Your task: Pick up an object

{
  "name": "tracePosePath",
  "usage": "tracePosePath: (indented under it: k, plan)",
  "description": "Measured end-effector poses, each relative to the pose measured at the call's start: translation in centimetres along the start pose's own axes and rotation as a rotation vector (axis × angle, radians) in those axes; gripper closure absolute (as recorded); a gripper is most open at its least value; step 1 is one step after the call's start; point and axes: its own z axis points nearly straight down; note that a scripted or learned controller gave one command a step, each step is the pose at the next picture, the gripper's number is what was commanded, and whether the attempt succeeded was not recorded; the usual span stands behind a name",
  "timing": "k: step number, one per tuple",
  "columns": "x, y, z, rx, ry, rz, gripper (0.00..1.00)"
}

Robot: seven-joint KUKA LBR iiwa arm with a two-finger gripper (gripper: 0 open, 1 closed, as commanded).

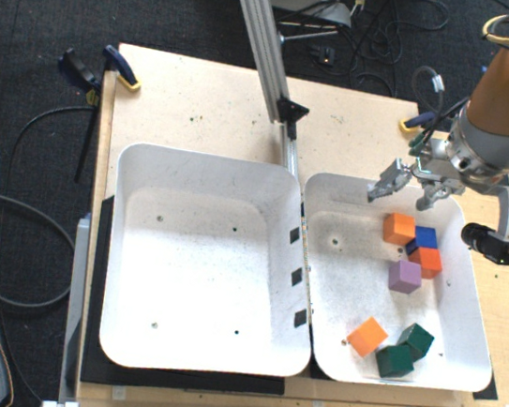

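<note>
The pincer (406, 188) hangs over the far edge of the right bin (467, 305), its fingers spread apart with nothing between them. Near it, by the bin's far right corner, an orange block (399, 229), a blue block (426, 238), a second orange block (430, 262) and a purple block (405, 276) cluster. Toward the near edge lie another orange block (367, 337) and two green blocks (406, 351).

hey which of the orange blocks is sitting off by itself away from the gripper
The orange block near the right bin's front edge, beside the two green blocks. The other two orange ones sit at the back, against the blue block, just below the gripper.
</note>
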Motion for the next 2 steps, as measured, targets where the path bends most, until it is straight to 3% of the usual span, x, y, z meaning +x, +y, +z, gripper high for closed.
tracePosePath:
  k: [1,2]
  plan:
    - [0.0,0.0,-0.3,-0.004,0.0,0.0,0.0]
    - [-0.6,-0.6,5.7,0.001,-0.001,0.003,0.0]
